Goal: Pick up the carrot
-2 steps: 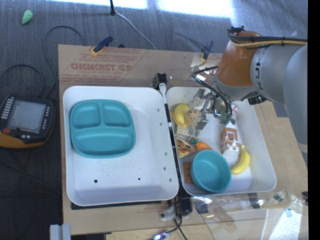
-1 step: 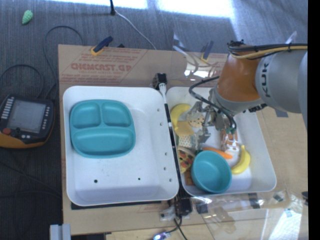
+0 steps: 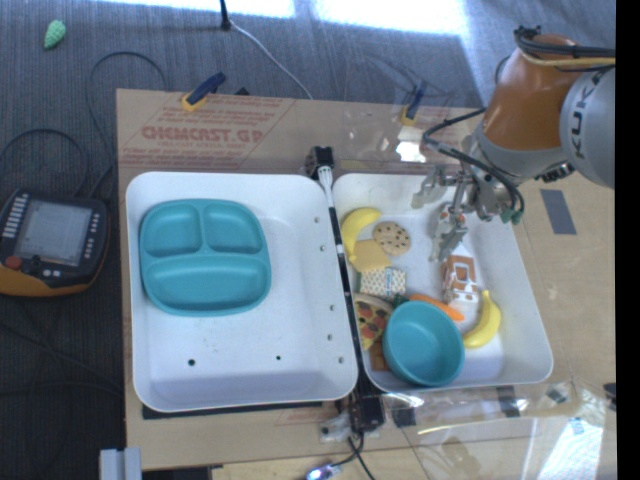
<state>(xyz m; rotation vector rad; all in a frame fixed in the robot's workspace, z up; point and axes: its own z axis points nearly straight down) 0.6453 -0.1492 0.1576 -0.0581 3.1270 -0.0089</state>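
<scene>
The carrot (image 3: pixel 441 304) is a small orange piece lying in the right bin (image 3: pixel 525 298). It sits just behind the teal bowl (image 3: pixel 423 342), whose rim hides part of it, and in front of a small orange-and-white carton (image 3: pixel 461 277). My gripper (image 3: pixel 450 230) hangs over the back half of the right bin, above and behind the carton and a short way from the carrot. I see nothing held in it.
The right bin also holds a banana (image 3: pixel 486 323) at the right, a yellow fruit (image 3: pixel 357 226), a cookie (image 3: pixel 391 236), a cracker-like piece (image 3: pixel 381 282) and a pizza slice (image 3: pixel 369 319). A teal divided plate (image 3: pixel 205 255) lies in the left bin (image 3: pixel 240 368).
</scene>
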